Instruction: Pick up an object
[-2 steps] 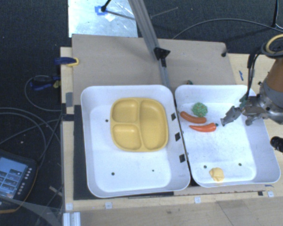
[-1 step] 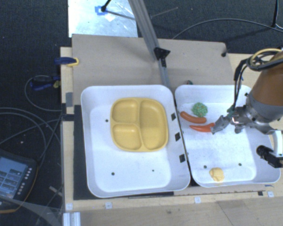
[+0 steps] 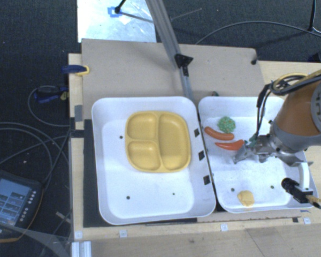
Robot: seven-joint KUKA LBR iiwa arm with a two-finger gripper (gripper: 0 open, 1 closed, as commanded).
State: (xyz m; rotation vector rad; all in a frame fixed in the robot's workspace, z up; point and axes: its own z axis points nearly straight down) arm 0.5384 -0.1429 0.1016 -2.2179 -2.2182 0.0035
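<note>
Yellow divided plate [image 3: 158, 141] lying in the left bin [image 3: 109, 197]

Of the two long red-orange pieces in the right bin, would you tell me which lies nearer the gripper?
The lower orange-red piece: its right end lies beside the gripper. The other red piece lies farther up-left, beside the green item.

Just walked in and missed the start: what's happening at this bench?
A grey and orange arm reaches into the right bin, its end effector low beside an orange-red chili-like piece. A second red piece, a green broccoli-like item and a yellow lump lie nearby. The left bin holds a yellow divided plate.
</note>
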